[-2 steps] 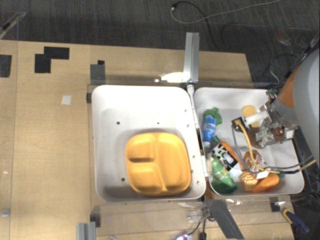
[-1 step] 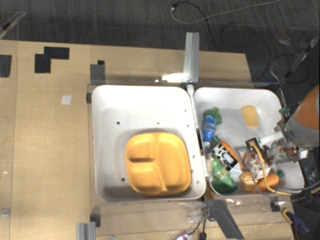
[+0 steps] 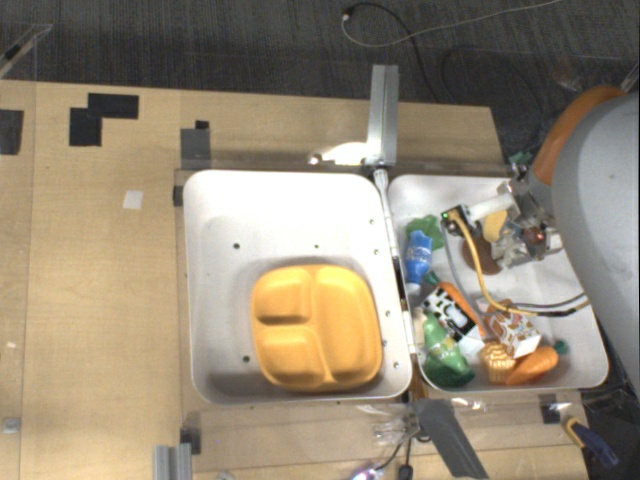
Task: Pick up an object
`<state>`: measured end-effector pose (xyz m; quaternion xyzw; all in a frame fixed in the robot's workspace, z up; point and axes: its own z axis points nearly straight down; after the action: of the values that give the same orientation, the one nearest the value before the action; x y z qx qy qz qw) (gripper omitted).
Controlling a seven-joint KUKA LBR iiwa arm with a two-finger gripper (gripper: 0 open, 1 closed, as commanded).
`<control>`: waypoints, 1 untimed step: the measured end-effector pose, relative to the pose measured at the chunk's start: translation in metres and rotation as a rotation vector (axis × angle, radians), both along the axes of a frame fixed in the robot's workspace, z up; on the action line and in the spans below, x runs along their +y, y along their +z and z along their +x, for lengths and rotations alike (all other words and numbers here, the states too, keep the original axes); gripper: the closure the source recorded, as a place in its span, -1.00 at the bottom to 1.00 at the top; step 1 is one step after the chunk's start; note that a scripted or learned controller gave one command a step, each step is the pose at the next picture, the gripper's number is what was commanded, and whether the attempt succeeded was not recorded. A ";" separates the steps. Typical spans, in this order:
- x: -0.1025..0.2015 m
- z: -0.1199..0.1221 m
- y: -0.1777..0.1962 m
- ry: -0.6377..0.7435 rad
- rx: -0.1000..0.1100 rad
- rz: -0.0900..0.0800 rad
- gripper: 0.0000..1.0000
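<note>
The grey arm with its orange band is reaching in from the right over the right white plastic bin, and its two-finger gripper is hanging above that bin's upper half. Whether it is clenched or released cannot be told, and nothing can be seen gripped in it.

Just left of the gripper, a blue plastic bottle is lying beside a green object near the bin's dividing wall. Below the gripper, a black-and-white patterned box with an orange edge is resting among the clutter, with a second green lumpy object below that. An orange carrot-shaped toy is lying near the bin's bottom right corner.

Well away to the gripper's left, a yellow compartmented plastic tray is sitting in the left white bin.
</note>
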<state>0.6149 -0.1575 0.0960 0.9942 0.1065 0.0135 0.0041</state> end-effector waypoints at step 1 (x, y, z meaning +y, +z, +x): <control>-0.043 -0.056 0.000 0.098 0.004 -0.005 1.00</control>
<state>0.5586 -0.2007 0.0961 0.9878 0.1551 0.0113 0.0057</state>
